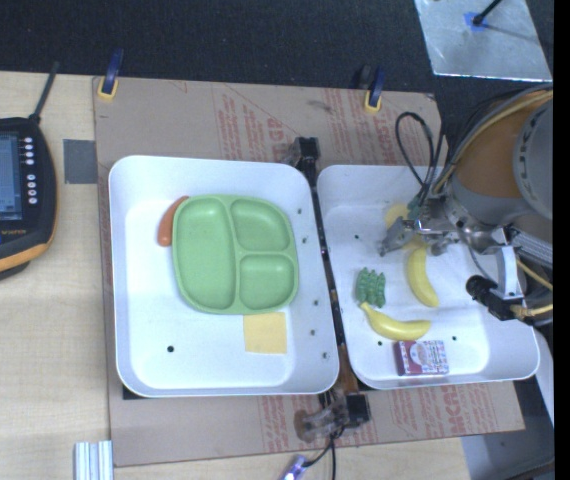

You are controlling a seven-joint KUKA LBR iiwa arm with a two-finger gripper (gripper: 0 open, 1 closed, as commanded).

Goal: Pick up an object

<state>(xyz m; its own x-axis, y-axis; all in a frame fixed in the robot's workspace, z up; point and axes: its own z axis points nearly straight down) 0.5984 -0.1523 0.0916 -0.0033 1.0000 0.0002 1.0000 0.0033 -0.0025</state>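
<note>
So the arm [505, 168] came in from the right and the tool [403, 238] sat low over the right bin [345, 268], up near its back half. Honestly couldn't tell from where I stood how far apart the tips were, the metal bits all blurred together with the cables, and I didn't see anything clearly caught in it. Just beside the tool, toward the front of the bin, lay a banana [422, 278], more or less upright in the view, its top end close to the tool, though I couldn't say if they were touching. A small yellow piece [396, 214] poked out just behind the tool. A bit further forward and to the left of the tool was a little green bunch [370, 286], and past that a second banana [397, 322] lying curved along the bin floor. Furthest from the tool in that bin, at the front edge, was a small red and white packet [421, 357]. Well off to the tool's left, in the left bin [140, 268], there was a green divided plate [235, 253] with something orange-red [168, 222] tucked along its far side, and a flat yellow square [266, 333] just in front of the plate. A teach pendant [0, 198] sat on the tabletop [25, 368], way out on the left.
</note>
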